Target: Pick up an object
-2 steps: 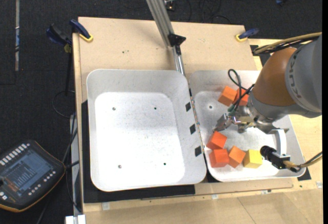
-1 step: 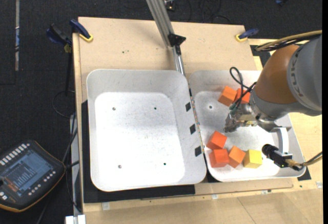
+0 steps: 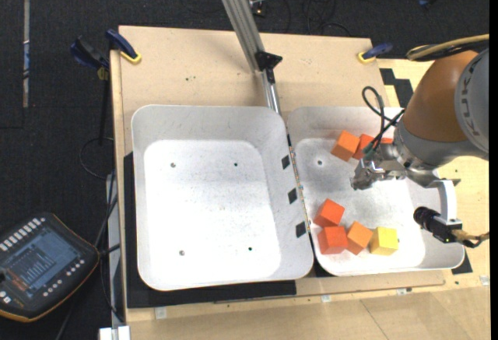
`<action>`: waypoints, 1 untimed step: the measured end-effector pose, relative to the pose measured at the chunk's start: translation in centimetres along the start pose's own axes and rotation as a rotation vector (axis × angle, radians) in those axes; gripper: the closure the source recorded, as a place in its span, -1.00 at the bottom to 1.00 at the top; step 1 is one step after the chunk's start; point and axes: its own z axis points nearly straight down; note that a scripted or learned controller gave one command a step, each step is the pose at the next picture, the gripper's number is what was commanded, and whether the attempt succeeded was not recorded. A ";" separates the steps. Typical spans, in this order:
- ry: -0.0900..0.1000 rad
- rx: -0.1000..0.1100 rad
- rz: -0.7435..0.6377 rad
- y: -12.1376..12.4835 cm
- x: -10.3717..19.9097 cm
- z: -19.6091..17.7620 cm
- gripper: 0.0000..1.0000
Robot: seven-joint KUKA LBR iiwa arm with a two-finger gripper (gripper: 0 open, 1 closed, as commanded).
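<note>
I see my arm (image 3: 443,109) reaching in from the right, orange band uppermost, wrist angled down and left; the gripper (image 3: 364,177) hangs low, its tip blurred, I think.

Big dark letters were seen on the grey arm (image 3: 475,109) at the right edge; only "KU" could be read, since the rest was cut off by the side of the picture. A lit screen was seen on the hand-held control box (image 3: 37,262) at the lower left; rows of small marks were shown on it, but they were too small and too blurred to be read. No other words, numbers or signs could be read.
</note>
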 end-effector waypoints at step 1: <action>0.001 0.000 -0.005 0.2 0.8 -4.6 1.00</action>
